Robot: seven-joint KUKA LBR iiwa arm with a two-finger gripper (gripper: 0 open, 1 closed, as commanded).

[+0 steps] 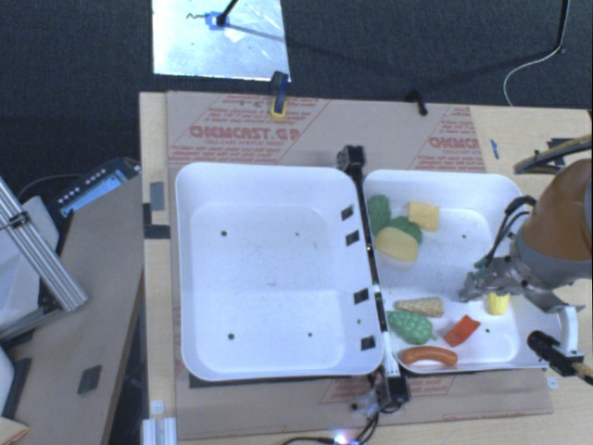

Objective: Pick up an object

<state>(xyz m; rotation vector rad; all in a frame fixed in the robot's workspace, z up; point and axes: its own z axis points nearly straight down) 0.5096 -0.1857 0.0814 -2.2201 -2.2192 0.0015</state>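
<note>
The right bin (482, 191) holds several toy foods. A yellow block (423, 215) and a green piece (378, 213) lie near its far left, with a yellow round piece (397, 243) just in front of them. Nearer the front lie a tan wedge (420, 305), a green lump (409, 325), a red block (462, 330) and an orange sausage (428, 358). My gripper (489, 290) is down inside this bin at its right side. A small yellow piece (498, 303) sits right at the gripper's tip, partly hidden by it.
The left bin (269, 267) stands beside the right one, with a black divider (366, 258) between them. The arm's orange band (563, 216) hangs over the right bin's right rim. Cardboard (250, 128) lies under both bins.
</note>
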